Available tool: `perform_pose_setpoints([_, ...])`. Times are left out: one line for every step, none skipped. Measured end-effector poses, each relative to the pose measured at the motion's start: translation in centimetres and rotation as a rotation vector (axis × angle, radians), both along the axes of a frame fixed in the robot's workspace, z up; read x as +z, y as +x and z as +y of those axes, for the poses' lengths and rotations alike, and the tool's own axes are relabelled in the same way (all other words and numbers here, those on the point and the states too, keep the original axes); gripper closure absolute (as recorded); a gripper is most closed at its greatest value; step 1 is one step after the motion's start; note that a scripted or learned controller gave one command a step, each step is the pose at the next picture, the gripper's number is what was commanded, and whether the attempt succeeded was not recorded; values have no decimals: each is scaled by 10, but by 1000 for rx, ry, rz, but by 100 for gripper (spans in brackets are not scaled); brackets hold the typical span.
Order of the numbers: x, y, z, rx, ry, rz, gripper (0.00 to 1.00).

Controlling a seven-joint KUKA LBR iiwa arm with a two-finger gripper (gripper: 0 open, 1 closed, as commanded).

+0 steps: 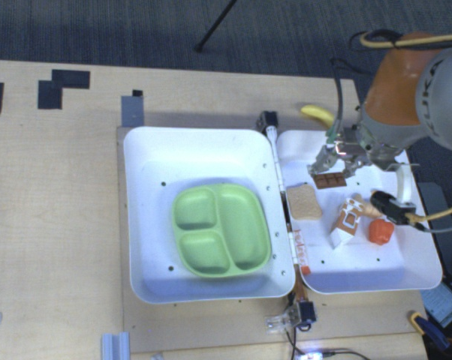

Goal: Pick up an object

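From my feed the pale wooden bench (61, 201) takes up most of the view, and the two white bins sit on it side by side, their inner rims meeting down the middle. The left bin (147, 156) holds one thing, and the right bin (361, 268) holds a scatter of small ones. The arm (406, 88), grey with its orange band, leans in over the far right part of the right bin. In the left bin a green plate (221, 229) with three compartments lies flat, a little toward the near side, and nothing rests in its compartments. The gripper (332, 160) hangs low over the far half of the right bin, near the shared rim. I cannot tell from here whether the claw is wide or narrow (the resolution on this link is not kind to small metal parts). A tan block (304, 201), like a sponge or a slice of bread, lies flat close to the shared rim. To its right a small white and orange carton (348, 220) lies tilted on its side. The brown bar (331, 180), ridged like chocolate, is the item nearest the claw. It sits just below the claw's tip in my view, beyond the tan block, and I cannot say whether the two touch. A yellow banana (317, 113) lies on the bench outside the bins, just beyond the right bin's far rim. Smallest is an orange-red lump (381, 232), just right of the carton.
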State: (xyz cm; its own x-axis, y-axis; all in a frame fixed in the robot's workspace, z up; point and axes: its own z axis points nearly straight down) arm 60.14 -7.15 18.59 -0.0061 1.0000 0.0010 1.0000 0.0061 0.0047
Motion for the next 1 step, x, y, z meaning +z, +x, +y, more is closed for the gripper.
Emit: perform_pose_setpoints([34,-85,41,-1,0,4,100])
